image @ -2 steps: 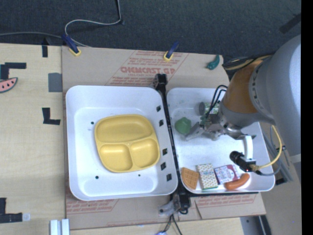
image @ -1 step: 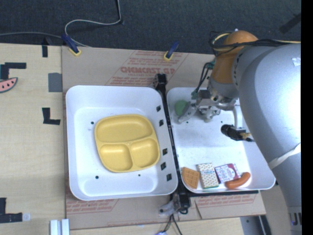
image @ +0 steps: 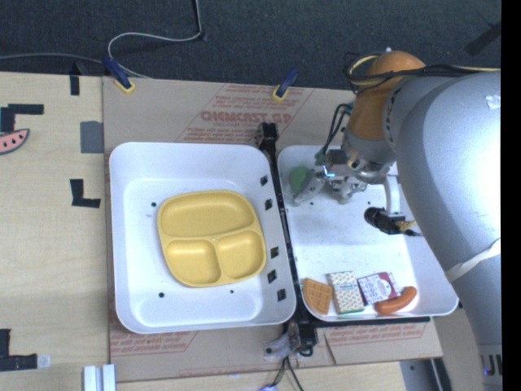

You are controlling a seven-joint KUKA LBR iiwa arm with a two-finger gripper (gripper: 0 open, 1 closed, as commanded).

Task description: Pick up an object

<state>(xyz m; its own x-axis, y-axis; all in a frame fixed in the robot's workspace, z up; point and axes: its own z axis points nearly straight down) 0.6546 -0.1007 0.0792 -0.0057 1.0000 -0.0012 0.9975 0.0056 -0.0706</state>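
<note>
Two white bins sit side by side on the desk [image: 49, 243]. Along the near wall of the right bin [image: 423, 279] lie four small things in a row: one brown waffle-like square [image: 317, 296], one green-and-white carton [image: 346, 292], one pink packet [image: 376, 286] and one sausage [image: 396, 300]. The left bin [image: 134, 300] holds one yellow tray [image: 212, 236] with three compartments, lying flat near its middle. In the far left corner of the right bin lies one green object [image: 299, 177], and the tool [image: 313, 190] is just beside it, perhaps touching. I cannot tell whether the tool is open or closed.
</note>
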